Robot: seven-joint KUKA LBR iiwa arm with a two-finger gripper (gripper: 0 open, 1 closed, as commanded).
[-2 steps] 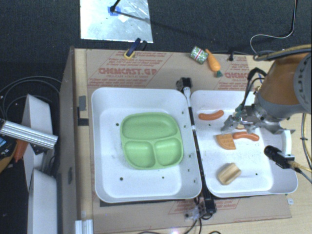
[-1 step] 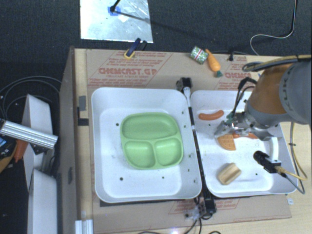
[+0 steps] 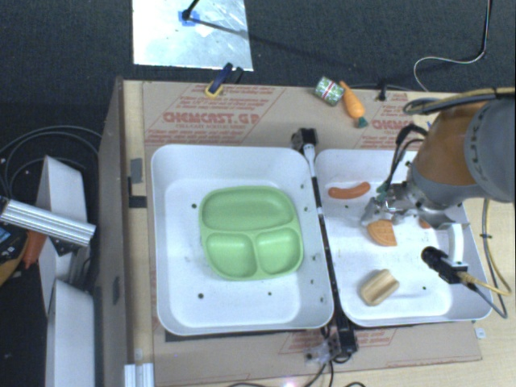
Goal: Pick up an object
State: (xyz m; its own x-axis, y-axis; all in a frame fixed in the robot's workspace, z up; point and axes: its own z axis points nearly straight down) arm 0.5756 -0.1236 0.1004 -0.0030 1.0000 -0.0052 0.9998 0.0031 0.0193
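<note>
brown sheet (image 3: 211,118) printed "chemcast gp"; jaws by orange wedge (image 3: 382,233); cannot tell whether clenched

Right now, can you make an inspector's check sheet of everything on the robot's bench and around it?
Surface: cardboard-topped bench with left bin and right bin.
Job's things: in the right bin, toy sausage, orange bread piece, tan roll.
Clutter: green divided plate in the left bin; small can, toy carrot and yellow clip behind the bins.
Grippers: gripper low in the right bin, just above the orange bread piece; contact unclear.
Cables: black cables at left; white cable far right.
Surroundings: dark carpet, foil sheet.
</note>
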